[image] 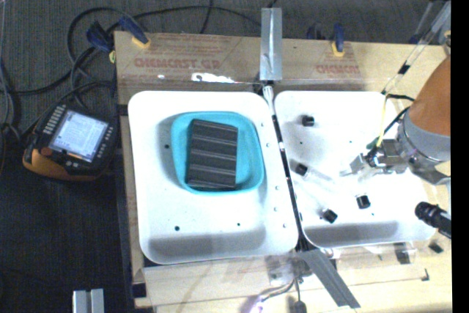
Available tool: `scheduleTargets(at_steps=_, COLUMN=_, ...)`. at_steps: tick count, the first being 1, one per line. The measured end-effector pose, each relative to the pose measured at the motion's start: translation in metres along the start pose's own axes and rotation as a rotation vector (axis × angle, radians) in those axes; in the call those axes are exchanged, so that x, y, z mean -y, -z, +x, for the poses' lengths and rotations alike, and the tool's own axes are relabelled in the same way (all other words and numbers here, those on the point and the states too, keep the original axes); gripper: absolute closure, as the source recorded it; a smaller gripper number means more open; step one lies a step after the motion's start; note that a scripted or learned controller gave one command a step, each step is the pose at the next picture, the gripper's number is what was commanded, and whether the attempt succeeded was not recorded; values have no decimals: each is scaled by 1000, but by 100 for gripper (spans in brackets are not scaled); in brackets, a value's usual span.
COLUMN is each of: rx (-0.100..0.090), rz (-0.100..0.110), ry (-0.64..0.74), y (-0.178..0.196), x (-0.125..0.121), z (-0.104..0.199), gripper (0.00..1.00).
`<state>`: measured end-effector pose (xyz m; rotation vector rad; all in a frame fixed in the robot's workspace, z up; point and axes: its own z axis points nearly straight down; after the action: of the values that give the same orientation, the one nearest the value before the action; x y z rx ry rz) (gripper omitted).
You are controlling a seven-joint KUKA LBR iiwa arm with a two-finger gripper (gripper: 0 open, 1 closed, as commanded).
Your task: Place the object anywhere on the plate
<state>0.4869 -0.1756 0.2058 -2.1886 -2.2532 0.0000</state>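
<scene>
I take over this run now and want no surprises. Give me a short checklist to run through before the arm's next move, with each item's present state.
1. Blue plate sits flat in the left bin: ok.
2. Dark ridged block rests on the plate, inside its rim: ok.
3. Gripper is over the right bin, apart from the plate: ok.
4. Nothing seen between the gripper's fingers: cannot tell.
5. Small dark pieces lie loose in the right bin, under the arm's path: not ok.

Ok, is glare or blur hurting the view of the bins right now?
Camera view: the right bin is washed out by bright light, so the gripper blends into the white; the arm's edge looks soft. The left bin is evenly lit, and the dark ridged block on the blue plate reads clearly.
</scene>
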Motion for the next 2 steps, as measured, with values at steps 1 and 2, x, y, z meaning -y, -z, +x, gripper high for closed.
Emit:
scheduleTargets(at_steps=1, rx=0, rz=0, ry=0, y=0, x=0, z=0, gripper=0)
scheduleTargets(at_steps=2, rx=0, rz=0, ry=0, y=0, x=0, z=0, gripper=0)
